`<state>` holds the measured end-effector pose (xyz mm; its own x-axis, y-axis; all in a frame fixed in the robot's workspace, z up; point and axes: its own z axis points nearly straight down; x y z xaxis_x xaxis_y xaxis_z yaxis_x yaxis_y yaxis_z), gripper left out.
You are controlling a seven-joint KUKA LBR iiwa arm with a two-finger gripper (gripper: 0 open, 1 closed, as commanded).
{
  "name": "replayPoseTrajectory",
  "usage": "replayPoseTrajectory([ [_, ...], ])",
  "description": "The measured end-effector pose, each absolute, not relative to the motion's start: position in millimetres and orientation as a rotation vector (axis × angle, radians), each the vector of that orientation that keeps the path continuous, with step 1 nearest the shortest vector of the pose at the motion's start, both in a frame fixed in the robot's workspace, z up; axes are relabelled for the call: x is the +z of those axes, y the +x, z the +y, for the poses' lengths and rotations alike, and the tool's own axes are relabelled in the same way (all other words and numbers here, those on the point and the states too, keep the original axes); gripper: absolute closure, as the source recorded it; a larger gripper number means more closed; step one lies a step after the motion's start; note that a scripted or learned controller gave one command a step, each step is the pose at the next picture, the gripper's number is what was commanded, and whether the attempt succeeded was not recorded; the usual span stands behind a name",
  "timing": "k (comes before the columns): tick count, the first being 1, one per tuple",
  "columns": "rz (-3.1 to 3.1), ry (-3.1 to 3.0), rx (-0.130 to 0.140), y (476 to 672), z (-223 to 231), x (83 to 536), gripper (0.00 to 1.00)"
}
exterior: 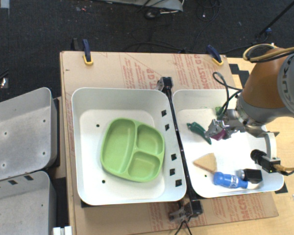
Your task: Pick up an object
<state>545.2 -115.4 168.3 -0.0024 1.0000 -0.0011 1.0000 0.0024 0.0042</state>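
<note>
**End effector low over the right bin**

A brown table (pixel 117 67) carries two shallow white bins side by side, with a clamp (pixel 87 53) at each back corner. The left bin (pixel 83 106) holds a light green divided plate (pixel 132 150), lying flat near its middle. The grey arm (pixel 267 89) reaches in from the right, and its end effector (pixel 216 130) sits low over the right bin (pixel 196 99). A dark green object (pixel 197 129) lies just beside it on the left, and a small purple piece (pixel 219 135) shows at its tip. Nearer the front of this bin, a tan wedge (pixel 207 162) lies close to a blue bottle (pixel 227 180).
</note>
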Motion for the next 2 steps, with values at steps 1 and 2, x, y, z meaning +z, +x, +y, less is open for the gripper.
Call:
replayPoseTrajectory([
  [1, 2.221, 2.217, 0.003, 546.3, -123, 213, 1.00],
  [2, 2.222, 2.216, 0.002, 553.3, -127, 273, 1.00],
])
